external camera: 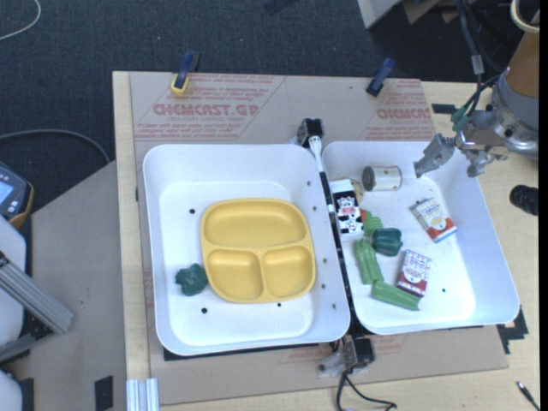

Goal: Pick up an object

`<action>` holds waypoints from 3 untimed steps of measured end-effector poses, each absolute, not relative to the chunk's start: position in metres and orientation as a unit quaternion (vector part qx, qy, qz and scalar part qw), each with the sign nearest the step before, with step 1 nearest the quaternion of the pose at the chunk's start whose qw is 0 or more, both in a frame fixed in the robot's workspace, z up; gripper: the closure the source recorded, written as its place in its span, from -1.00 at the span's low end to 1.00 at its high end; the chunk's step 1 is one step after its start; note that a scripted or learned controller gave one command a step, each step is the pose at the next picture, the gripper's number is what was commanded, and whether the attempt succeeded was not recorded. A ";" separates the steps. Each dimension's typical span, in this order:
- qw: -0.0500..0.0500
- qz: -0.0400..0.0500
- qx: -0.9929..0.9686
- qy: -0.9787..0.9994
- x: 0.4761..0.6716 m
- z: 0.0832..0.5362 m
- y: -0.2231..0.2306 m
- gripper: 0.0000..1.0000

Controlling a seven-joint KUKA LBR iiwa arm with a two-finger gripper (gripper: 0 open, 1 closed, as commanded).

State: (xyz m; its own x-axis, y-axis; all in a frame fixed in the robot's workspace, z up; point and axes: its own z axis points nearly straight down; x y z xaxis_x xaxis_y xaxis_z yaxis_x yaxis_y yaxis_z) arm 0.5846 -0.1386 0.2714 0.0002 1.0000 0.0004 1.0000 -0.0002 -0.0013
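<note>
Tool (pixel 449 154) over right bin's (pixel 492 255) far edge, grip state unclear, nothing held. Risk: can (pixel 382 177) just left may roll away if nudged.

Grey metal gripper (pixel 452 157) on a grey wrist under an orange band, black cables alongside.

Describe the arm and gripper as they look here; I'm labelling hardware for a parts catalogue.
The arm enters at the right, with a tan-orange band above a grey metal wrist. The gripper is grey metal, small and angular. Dark cables run alongside it.
</note>
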 end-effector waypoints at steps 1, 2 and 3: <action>0.004 0.002 -0.707 -0.707 0.587 0.209 -0.141 -1.00; 0.003 0.002 -0.707 -0.707 0.593 0.154 -0.133 -1.00; 0.004 0.002 -0.707 -0.707 0.591 0.090 -0.131 -1.00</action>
